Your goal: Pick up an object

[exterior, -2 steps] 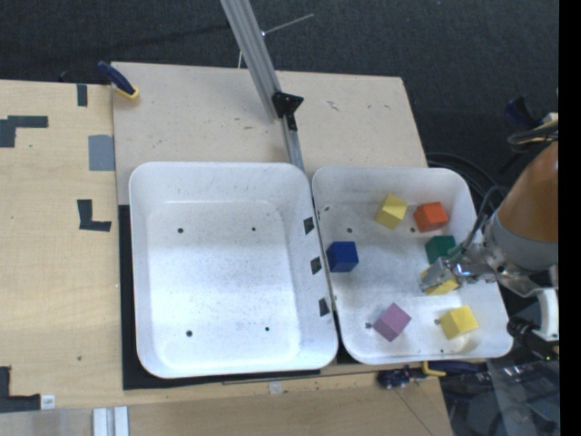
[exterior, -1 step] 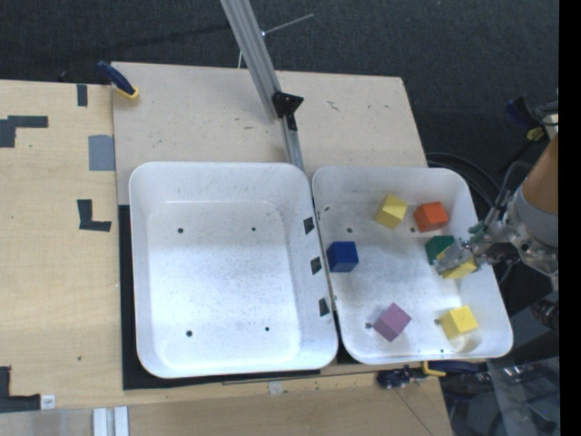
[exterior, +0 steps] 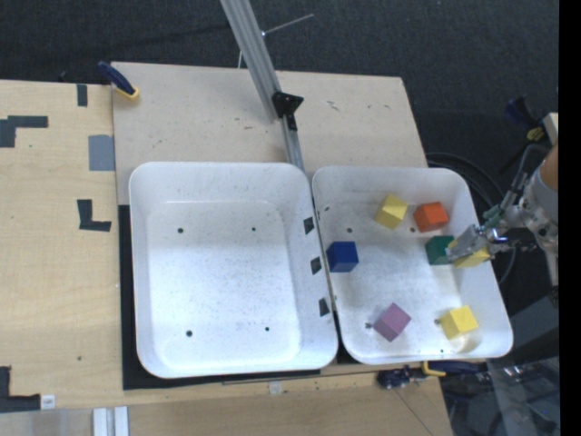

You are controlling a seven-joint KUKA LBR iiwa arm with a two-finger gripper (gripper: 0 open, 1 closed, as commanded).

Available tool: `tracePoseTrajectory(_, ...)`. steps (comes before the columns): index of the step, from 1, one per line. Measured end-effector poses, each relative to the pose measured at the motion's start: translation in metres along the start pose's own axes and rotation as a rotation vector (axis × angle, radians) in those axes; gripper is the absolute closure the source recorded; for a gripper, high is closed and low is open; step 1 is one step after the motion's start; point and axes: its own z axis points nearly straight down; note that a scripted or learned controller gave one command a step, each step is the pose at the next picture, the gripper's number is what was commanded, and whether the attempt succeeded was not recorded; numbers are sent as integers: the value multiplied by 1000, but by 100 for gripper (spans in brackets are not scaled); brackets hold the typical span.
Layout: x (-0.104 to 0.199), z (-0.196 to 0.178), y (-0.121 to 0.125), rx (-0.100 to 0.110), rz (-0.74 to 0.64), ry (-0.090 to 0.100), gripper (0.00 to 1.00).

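Right bin [exterior: 363,189] holds six blocks; left bin [exterior: 218,271] beside it. Arm enters from right, low over the rim. Pincer [exterior: 474,246] at the right wall, touching green block [exterior: 438,249]; a yellow piece shows at its tip. Pincer state: cannot tell. Risk: wall blocks closure, or block slides away.

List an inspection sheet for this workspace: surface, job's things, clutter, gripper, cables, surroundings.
Surface: wooden bench bearing left bin and right bin.
Job's things: in the right bin, yellow block, orange block, green block, blue block, purple block, second yellow block.
Clutter: blue-and-yellow clamp on the bench.
Gripper: gripper at the right bin's right wall, beside the green block; finger state unclear.
Cables: dark cable beyond the right bin.
Surroundings: slanted metal rail; dark floor.
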Motion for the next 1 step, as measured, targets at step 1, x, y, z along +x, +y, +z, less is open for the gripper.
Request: tracePoseTrajectory(1,41,8,18,5,-3,2,100)
